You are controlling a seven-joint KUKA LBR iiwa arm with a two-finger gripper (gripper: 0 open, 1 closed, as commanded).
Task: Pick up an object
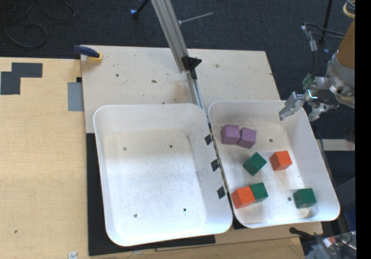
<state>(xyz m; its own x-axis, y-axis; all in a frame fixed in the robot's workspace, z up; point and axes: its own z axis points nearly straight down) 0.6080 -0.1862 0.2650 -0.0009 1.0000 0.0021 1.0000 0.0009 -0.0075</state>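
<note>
The right bin holds several small blocks. Two purple blocks touch each other near its back left. A green block sits mid-bin, with an orange block to its right. An orange block and a green block touch at the front left. Another green block lies in the front right corner. My gripper hovers above the bin's back right corner, its fingers open with nothing between them.
The left bin stands beside the right one, with black clips along the shared wall. A slanted aluminium post rises behind the bins. A blue and yellow clamp lies at the board's back left corner.
</note>
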